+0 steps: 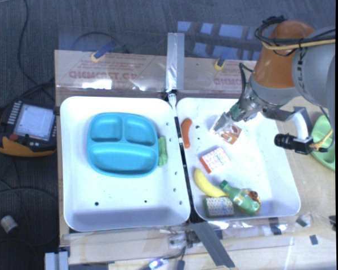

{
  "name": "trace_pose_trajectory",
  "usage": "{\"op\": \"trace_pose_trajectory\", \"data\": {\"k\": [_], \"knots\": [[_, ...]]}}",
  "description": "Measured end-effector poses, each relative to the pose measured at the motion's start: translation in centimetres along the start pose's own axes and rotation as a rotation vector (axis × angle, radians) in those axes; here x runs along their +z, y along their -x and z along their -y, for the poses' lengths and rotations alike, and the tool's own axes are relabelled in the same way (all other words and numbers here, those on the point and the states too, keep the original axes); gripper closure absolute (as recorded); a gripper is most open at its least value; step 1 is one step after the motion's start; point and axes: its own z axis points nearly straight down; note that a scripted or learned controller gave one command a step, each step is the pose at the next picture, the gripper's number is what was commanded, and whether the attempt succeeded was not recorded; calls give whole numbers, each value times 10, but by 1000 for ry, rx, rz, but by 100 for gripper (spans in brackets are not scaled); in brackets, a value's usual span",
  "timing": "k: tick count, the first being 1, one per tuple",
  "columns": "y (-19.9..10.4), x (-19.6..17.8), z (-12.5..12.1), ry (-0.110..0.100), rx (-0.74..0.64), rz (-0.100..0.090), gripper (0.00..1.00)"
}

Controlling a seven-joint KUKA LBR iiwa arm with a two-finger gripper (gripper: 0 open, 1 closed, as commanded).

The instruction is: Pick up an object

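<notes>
The claw [224,121] hangs low over the right bin [281,167] near its far edge, just above a small orange packet [231,134]. A banana [207,184], green bottle [239,197] and hot dog [186,133] lie there too — a blue tray [123,143] sits in the left bin [79,196].

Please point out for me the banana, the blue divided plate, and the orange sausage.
banana [207,185]: camera view, middle of its yellow curved body, right bin.
blue divided plate [123,144]: camera view, ridge between its compartments, left bin.
orange sausage [186,132]: camera view, middle of its length, by the right bin's left wall.
</notes>
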Motion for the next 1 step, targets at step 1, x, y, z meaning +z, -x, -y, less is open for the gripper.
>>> {"op": "trace_pose_trajectory", "data": {"k": [1], "knots": [[39, 91, 8, 9, -219, 7, 0]]}}
